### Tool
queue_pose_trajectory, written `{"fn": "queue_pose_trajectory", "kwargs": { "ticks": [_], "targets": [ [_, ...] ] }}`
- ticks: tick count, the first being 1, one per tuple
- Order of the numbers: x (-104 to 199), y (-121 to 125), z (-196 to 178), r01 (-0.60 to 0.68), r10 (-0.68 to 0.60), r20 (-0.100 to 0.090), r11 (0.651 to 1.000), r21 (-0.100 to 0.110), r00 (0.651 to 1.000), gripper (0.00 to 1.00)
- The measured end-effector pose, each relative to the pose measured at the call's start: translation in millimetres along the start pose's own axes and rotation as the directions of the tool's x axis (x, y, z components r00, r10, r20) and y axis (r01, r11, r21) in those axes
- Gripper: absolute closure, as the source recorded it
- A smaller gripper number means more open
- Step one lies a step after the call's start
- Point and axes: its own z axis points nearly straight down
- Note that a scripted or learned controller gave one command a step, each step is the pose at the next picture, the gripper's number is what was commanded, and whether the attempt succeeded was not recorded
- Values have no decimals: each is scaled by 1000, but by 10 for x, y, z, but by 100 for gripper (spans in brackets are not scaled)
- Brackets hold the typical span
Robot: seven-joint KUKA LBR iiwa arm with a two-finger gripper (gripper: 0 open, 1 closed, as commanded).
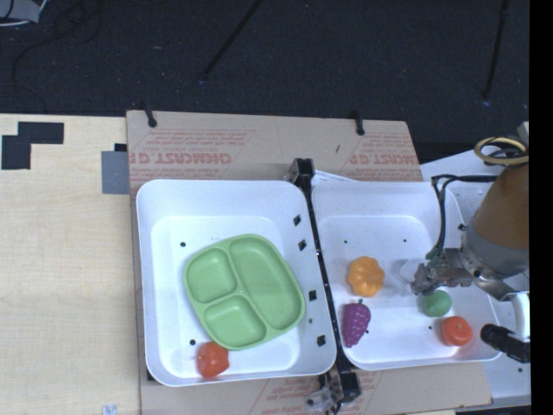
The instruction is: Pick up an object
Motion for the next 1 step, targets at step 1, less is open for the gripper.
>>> {"fn": "queue_pose_trajectory", "kwargs": {
  "ticks": [1],
  "targets": [
    [-31,47,-428,3,-3,1,1000,-1,1000,100]
  ]
}}
